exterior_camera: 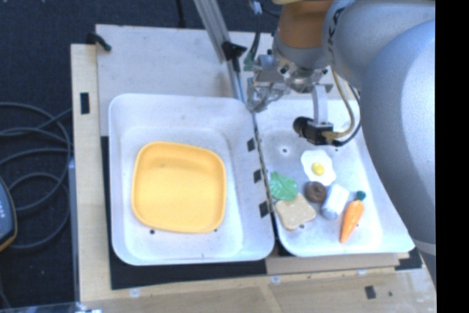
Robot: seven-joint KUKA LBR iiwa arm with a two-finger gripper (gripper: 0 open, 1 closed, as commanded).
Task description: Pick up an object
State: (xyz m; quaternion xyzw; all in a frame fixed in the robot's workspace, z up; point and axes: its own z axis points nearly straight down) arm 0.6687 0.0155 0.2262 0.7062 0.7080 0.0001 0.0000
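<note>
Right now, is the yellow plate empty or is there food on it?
Empty. The yellow plate shows bare yellow all over; the toy foods, like the carrot, lie in the other bin.

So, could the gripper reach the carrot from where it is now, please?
Probably yes: the carrot lies uncovered at the right bin's near end, with the gripper above that bin's far corner.

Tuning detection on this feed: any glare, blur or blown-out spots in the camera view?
Camera view: the shallow white bins look bright, near washed out; a soft highlight sits on the square yellow plastic plate; the orange wrist band shows a glossy sheen; the small toy orange carrot and fried egg are slightly soft, edges not crisp; the surround is very dark.
</note>
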